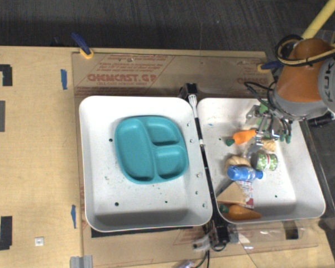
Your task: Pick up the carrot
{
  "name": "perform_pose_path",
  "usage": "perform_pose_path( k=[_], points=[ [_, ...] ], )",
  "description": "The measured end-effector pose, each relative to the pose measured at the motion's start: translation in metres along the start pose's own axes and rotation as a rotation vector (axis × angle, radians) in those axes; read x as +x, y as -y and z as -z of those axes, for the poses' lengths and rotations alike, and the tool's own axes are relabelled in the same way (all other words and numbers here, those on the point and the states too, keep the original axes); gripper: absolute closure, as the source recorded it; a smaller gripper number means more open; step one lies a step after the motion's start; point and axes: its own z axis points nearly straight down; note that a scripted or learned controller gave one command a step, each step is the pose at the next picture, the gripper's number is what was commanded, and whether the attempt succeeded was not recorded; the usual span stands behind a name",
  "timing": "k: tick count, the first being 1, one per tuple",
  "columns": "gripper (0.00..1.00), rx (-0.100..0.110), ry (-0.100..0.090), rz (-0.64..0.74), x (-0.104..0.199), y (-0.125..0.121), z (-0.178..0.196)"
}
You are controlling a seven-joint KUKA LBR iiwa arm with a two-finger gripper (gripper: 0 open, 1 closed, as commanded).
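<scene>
Reaching from right, gripper (pixel 266 128) low beside carrot (pixel 245 136)

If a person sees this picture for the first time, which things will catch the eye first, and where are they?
The teal tray stands out first, lying alone in the left bin. Next comes the arm with its orange band at the upper right, its claw down over the right bin right beside the carrot. Below them sits a crowded cluster of small items, among them a blue bottle.
</scene>
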Motion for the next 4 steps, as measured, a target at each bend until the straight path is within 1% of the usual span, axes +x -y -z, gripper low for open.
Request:
perform_pose_path(
  k=[1, 2, 3, 4],
  points=[
    [0.0, 0.0, 0.001, -0.282, 0.023, 0.007, -0.008],
    [0.0, 0.001, -0.001, -0.659, 0.038, 0.017, -0.008],
    [1.0, -0.002, 0.011, -0.656, 0.034, 0.016, 0.006],
    [1.0, -0.005, 0.006, -0.693, 0.024, -0.044, 0.118]
  ],
)
